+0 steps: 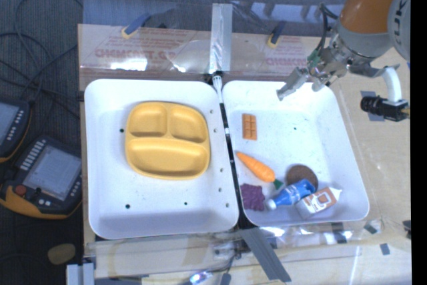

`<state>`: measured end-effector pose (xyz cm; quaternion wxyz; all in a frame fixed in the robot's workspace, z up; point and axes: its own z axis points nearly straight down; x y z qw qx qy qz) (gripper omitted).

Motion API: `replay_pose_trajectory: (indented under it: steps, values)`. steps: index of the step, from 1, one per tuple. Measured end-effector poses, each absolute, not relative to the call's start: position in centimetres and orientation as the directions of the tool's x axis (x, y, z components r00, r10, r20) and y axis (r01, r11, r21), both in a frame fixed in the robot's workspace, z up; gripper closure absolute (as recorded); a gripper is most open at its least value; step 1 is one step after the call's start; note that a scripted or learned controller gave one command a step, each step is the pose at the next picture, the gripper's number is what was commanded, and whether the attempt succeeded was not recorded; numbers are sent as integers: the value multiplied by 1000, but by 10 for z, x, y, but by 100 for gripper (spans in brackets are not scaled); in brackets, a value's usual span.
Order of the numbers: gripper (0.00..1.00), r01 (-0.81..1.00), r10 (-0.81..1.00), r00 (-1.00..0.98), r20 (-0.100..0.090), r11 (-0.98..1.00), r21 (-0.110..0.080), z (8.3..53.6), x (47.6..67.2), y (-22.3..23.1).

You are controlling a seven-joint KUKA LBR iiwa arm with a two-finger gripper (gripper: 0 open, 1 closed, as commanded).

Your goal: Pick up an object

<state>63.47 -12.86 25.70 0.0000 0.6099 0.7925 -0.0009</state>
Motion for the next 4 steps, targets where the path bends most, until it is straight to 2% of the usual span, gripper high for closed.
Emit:
replay_pose_trajectory:
  steps: [1,2,3,4]
  values:
    - [0,966,966,-257,0,257,-4,124,630,-119]
    - [0,913,913,-407,-5,407,1,88,666,-111]
    - [0,913,913,-407,-5,407,1,88,666,-111]
    - [0,921,921,-389,8,389,-6,88,668,-196]
